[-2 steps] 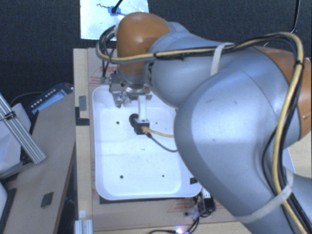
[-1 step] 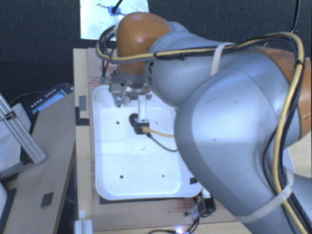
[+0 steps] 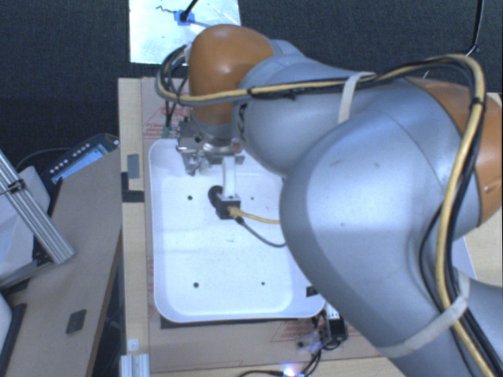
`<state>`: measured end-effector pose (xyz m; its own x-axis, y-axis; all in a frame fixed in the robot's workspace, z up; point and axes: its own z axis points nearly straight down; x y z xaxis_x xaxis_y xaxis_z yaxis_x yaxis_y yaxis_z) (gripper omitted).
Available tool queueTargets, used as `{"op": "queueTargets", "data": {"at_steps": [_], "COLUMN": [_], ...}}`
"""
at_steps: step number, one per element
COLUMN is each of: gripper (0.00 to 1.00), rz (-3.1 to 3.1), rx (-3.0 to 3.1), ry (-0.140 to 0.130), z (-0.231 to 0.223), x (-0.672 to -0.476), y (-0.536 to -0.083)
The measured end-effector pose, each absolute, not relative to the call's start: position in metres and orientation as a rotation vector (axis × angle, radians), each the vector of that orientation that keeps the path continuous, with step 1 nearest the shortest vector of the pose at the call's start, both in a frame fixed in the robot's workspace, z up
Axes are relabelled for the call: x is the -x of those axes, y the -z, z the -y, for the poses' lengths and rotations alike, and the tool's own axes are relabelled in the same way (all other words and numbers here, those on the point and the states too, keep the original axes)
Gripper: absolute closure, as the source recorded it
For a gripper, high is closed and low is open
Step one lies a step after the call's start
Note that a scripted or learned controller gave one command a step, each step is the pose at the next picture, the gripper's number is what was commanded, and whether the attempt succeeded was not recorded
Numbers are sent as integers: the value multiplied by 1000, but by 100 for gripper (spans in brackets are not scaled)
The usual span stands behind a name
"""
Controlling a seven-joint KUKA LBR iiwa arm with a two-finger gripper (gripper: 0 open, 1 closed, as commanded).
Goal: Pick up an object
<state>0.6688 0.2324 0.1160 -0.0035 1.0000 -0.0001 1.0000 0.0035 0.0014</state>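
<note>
Over the far end of the white bin [image 3: 189, 277], the gripper [image 3: 206, 159] hangs low — probably lining up a grab. Spread or clamped? Can't tell.

The white bin [image 3: 196, 277] floor offers passage below my gripper [image 3: 206, 162]; my arm [image 3: 369, 210] overhangs its right side.
</note>
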Motion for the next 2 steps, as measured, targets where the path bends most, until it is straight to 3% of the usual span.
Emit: {"op": "queueTargets", "data": {"at_steps": [2], "gripper": [100], "rz": [-2226], "rx": [-2216], "ry": [-3], "z": [-234], "x": [-669], "y": [-114]}}
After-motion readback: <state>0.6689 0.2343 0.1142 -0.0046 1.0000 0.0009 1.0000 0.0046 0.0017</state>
